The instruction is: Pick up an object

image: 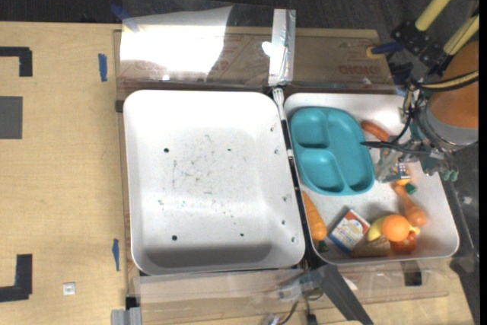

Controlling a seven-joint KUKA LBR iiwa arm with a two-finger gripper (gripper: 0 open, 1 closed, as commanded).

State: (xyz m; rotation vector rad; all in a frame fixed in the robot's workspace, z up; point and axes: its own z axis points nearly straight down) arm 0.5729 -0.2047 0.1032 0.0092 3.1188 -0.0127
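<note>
Right bin (449, 240): teal divided tray (331, 148) at its left; orange ball (395, 227), small carton (349, 231), carrot (314, 217) along the near wall. Gripper (397, 164) just right of tray, finger state indeterminable.

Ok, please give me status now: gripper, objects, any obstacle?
Gripper low in right bin, finger state unclear. Nothing seen held. Teal divided plate beside it; orange ball and small carton near front wall.

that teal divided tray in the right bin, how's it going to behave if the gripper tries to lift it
The teal tray looks like moulded plastic, so probably stiff and light for its size. Its surface looks smooth and glossy, so fingers may slip unless they pinch a rim. It is broad and leans against the right bin wall, so grabbed at one edge it would likely tilt or swing.
</note>
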